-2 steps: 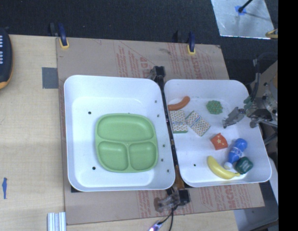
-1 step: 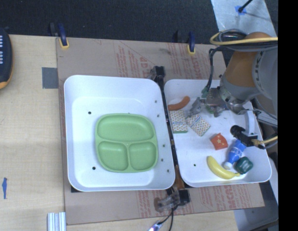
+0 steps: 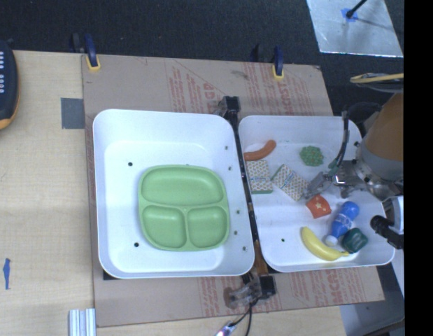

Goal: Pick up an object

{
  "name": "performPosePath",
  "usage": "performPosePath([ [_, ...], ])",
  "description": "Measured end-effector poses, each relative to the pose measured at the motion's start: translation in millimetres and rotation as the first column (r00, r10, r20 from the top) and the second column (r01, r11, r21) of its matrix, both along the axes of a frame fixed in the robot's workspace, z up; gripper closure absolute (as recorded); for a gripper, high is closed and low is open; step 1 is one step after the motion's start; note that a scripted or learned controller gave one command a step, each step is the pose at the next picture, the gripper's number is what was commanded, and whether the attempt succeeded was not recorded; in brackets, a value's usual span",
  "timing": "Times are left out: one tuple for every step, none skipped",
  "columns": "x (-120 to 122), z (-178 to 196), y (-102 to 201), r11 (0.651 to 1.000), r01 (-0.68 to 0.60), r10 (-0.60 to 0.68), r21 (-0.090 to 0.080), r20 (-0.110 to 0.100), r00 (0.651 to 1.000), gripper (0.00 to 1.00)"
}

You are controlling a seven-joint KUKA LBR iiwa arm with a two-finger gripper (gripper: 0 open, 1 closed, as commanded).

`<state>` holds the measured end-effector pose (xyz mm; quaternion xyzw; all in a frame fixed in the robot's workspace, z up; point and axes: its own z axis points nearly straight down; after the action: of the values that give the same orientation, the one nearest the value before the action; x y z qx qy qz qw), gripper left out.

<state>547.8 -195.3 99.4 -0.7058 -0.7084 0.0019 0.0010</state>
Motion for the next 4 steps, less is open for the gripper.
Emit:
performPosePath([
  [72,-7,26,1.0,-0.001,0.001,0.001,0.003,1.0,0.0],
  [-13,12,45,1.0,-0.001,0.001,0.002,0.0,1.0,0.0],
  [-15,-8,60,1.0,-0.001,0.001,0.002,-0.001,1.0,0.0],
  [-1,79,-5,1.0,0.001,-0.001,0.0,0.002,1.0,0.0],
])
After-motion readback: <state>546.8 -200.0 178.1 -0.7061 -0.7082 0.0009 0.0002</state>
